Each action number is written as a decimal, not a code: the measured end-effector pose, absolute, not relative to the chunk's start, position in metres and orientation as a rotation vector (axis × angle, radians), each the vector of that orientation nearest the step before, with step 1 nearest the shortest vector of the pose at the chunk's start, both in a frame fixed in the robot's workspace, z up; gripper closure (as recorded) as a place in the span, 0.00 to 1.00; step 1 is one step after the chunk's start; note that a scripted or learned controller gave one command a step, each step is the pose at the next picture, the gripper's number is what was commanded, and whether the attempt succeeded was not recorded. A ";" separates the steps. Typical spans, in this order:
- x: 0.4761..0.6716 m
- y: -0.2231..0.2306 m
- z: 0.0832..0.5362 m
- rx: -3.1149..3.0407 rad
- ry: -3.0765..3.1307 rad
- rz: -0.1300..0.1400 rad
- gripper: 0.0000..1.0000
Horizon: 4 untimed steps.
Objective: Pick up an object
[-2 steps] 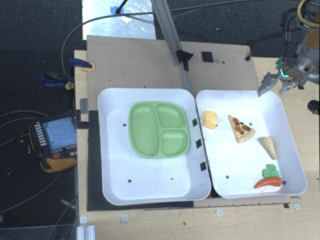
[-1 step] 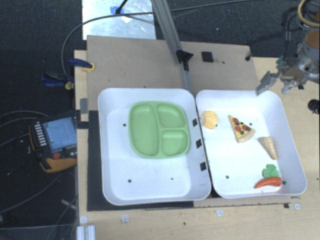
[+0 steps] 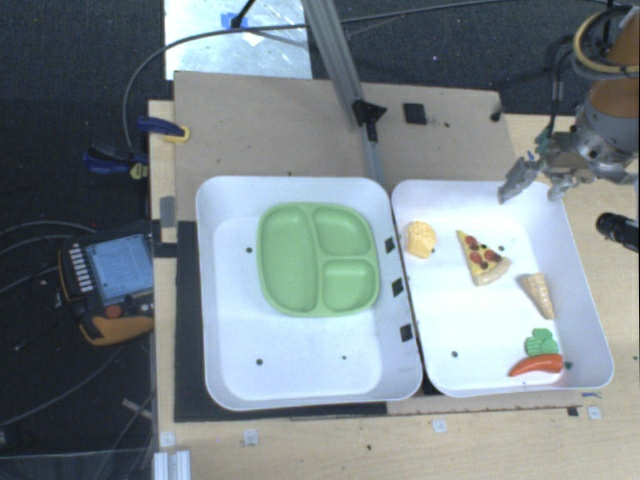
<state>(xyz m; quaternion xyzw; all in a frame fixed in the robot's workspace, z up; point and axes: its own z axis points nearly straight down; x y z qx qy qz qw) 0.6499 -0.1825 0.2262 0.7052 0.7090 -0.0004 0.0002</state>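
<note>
Camera view has the pincer [image 3: 534, 178] hanging over the top right corner of the right bin [image 3: 590, 298], fingers spread apart with nothing between them. In that bin we see a pizza slice [image 3: 483, 257] closest to it, just below and a bit left. A yellow corn-looking toy [image 3: 420, 238] sits by the bin's left wall, well apart from the pincer. A cone-shaped piece [image 3: 538, 293] lies near the right wall, and a carrot [image 3: 537, 357] sits in the bottom right corner. The left bin [image 3: 225, 358] holds a green divided plate [image 3: 318, 258]. Both bins rest on the counter [image 3: 260, 118].
</note>
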 end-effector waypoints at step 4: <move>0.650 -0.183 0.182 2.211 2.223 0.006 1.00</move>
